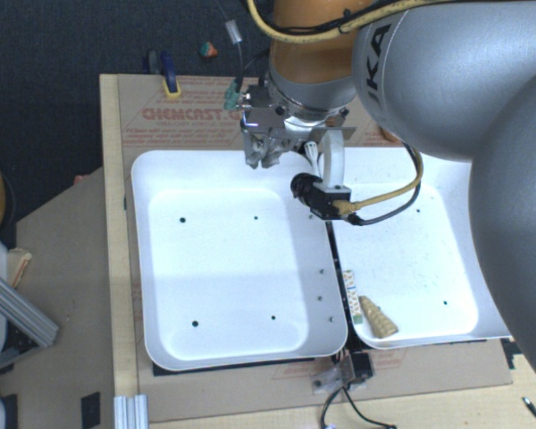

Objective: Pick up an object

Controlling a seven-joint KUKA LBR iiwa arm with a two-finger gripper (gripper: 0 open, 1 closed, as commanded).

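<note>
A tan, ridged cone-shaped object lies in the right bin, in its near left corner beside the divider between the bins. My gripper hangs over the far edge of the left bin, near that bin's far right corner and well away from the tan object. Its two short fingers stand close together, shut, and nothing shows between them.
The grey arm with its orange band covers the upper right and the far part of the right bin. A black and yellow cable loops from the wrist over the divider. The bins rest on a cardboard sheet.
</note>
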